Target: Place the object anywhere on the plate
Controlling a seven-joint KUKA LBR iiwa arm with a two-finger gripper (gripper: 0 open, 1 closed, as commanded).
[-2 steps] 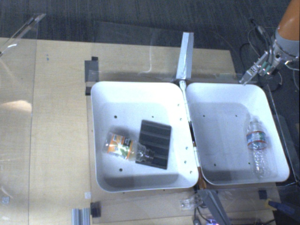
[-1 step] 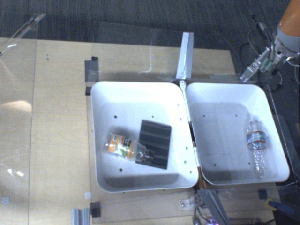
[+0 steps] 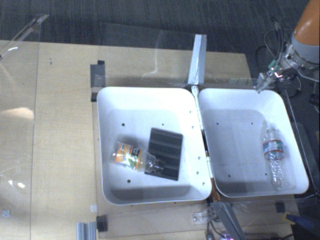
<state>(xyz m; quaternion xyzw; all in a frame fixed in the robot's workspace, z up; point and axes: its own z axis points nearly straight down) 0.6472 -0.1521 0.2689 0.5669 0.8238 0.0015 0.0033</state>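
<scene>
Bottle (image 3: 274,156) lies in the right bin (image 3: 235,134) by its right wall, long axis running near to far, nearer than the gripper (image 3: 264,80) over the far rim; jaws' state cannot be told.

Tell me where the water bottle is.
The water bottle lies in the right bin, along its right wall, far from the gripper at the bin's top-right corner.

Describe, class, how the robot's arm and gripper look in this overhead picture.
The arm at the top right is grey with a broad orange band above the wrist. Thin dark cables loop beside it. The gripper is small, pale and metallic, with narrow tips.
</scene>
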